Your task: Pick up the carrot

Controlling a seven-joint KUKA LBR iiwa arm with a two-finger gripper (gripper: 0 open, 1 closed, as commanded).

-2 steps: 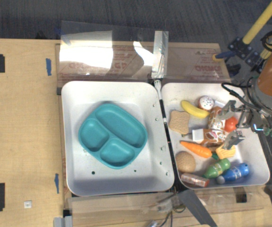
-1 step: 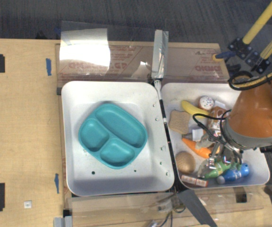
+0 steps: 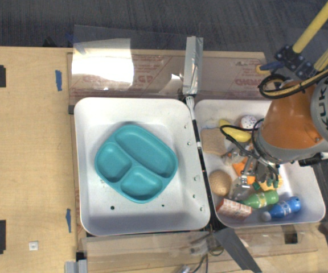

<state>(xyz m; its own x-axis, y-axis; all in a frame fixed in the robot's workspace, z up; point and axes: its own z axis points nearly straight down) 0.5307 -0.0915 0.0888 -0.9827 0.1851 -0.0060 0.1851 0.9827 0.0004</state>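
Observation:
The carrot (image 3: 240, 166) is a small orange piece in the right bin (image 3: 309, 178), partly hidden under the wrist. My gripper (image 3: 248, 179) hangs low over the middle of that bin, right beside and just below the carrot, among the clutter. The orange-banded wrist (image 3: 289, 124) covers the bin's upper right part. I see nothing clearly lifted off the bin floor.
Around the gripper lie a yellow banana (image 3: 235, 132), a tan slab (image 3: 212, 143), a brown round item (image 3: 221, 182), a green bottle (image 3: 265, 199), a blue bottle (image 3: 283, 208) and a red-white can (image 3: 234, 208). The left bin (image 3: 90, 118) holds a teal divided plate (image 3: 135, 161).

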